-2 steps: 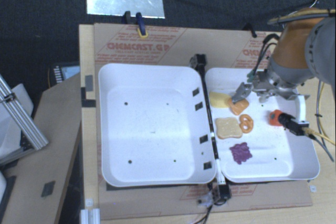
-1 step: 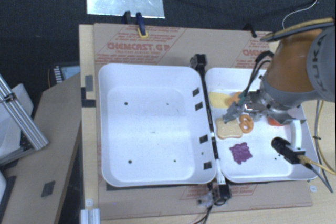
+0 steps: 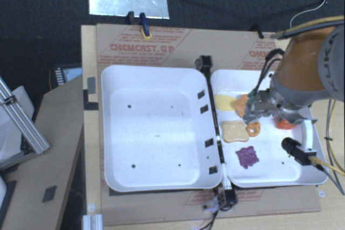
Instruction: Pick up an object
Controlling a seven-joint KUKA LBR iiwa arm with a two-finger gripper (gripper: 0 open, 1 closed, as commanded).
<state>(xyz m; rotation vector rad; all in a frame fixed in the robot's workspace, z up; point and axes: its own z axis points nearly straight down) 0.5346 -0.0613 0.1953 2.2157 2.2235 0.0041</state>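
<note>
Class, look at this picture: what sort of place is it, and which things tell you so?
Probably a robotics lab test bench: a robot arm reaches over two white bins, toy food pieces like a purple bunch lie inside, and cables trail about.

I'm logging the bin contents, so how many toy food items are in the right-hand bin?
5 in view: a yellow piece near the divider, a toast slice, a purple cluster near the front, an orange pretzel under the gripper, a red piece beside the arm. More may be hidden.
</note>
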